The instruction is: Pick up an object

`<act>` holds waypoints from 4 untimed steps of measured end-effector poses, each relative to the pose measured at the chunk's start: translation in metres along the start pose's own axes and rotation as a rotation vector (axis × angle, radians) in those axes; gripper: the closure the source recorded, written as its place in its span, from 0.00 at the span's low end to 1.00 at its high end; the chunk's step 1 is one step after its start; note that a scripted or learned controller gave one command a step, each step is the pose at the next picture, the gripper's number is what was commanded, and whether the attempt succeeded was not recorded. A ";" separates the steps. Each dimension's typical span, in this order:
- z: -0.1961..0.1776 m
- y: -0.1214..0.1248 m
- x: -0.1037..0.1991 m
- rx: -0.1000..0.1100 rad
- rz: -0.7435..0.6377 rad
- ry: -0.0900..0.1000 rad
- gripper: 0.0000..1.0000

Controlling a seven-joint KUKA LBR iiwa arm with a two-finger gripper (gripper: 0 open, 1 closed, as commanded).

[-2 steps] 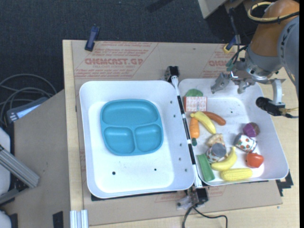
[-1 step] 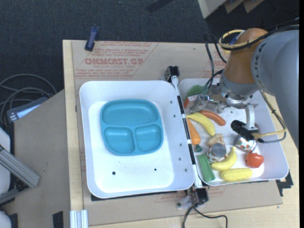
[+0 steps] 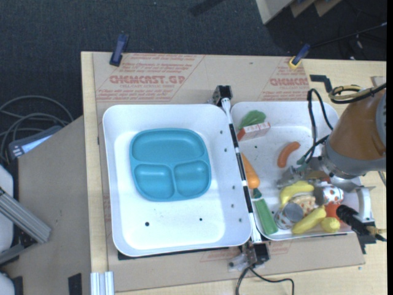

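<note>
The camera looks down on a desk (image 3: 153, 78) covered with printed cardboard, carrying two shallow white bins side by side. The left bin (image 3: 123, 226) holds a blue divided plate (image 3: 170, 163), lying flat toward its far half with three compartments facing up.

The right bin (image 3: 270, 118) holds a jumble of toy food. At its far left corner lies a green leafy piece (image 3: 253, 117) with a small red and white packet (image 3: 254, 129) just on its near side. A small sausage (image 3: 288, 153) lies tilted near the bin's middle. Along the left wall run an orange carrot (image 3: 250, 173) and, nearer the camera, a green stick-like piece (image 3: 264, 212). In the near right part sit a yellow banana (image 3: 295, 191), a grey round piece (image 3: 293, 211), another yellow piece (image 3: 310, 220) and a red and white one (image 3: 332, 196), all crowded together.

The arm (image 3: 359, 137) comes in from the right, its orange band above the grey wrist. The hand (image 3: 308, 178) is low over that crowded pile, close to the banana; whether it is spread or pinching anything cannot be told, as the wrist hides it.
</note>
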State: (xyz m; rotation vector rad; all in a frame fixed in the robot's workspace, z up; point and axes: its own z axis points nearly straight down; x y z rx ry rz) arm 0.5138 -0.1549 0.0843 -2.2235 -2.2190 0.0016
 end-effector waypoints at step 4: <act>-0.101 0.060 0.083 -0.002 -0.003 0.001 1.00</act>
